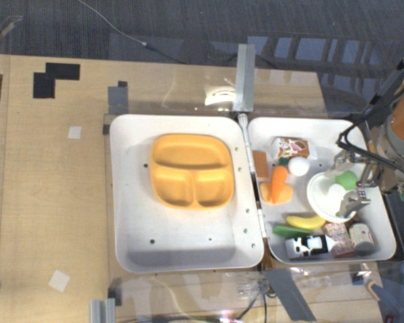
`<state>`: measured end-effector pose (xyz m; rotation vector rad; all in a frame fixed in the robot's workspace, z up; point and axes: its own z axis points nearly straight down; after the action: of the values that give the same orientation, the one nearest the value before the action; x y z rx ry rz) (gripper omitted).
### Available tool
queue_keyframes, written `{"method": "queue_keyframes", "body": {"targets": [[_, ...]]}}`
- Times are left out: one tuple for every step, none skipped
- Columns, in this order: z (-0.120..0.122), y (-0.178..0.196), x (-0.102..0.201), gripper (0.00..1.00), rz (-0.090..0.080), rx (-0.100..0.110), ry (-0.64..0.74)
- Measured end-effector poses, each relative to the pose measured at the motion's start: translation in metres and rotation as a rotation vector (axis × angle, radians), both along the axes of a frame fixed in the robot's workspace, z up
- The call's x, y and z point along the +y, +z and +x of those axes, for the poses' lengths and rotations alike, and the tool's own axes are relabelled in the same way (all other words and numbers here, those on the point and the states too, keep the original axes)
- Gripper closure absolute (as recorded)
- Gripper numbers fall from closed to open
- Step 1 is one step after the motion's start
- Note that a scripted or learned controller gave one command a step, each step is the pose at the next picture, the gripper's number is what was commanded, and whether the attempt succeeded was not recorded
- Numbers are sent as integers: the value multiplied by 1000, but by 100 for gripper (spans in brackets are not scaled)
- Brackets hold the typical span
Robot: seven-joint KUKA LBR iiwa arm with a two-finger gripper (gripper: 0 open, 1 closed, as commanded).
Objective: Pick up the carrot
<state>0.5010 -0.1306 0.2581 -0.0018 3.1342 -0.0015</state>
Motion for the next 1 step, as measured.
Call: {"method": "queue_keyframes", "body": {"targets": [[29,-148,40,0,5,12,138]]}}
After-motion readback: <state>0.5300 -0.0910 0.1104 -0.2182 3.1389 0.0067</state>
